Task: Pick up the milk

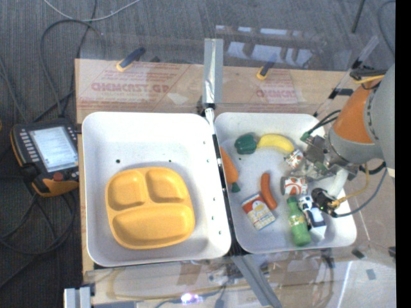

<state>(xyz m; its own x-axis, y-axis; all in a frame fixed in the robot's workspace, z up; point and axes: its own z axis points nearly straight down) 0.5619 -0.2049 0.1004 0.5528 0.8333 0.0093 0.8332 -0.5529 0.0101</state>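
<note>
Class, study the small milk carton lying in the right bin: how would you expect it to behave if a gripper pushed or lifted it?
The milk carton lies flat on a broad face, so it would probably slide, not roll. It looks like a small toy box with flat sides, likely light and easy to pinch. The sausage lies close beside it, so a push may nudge that too.
</note>
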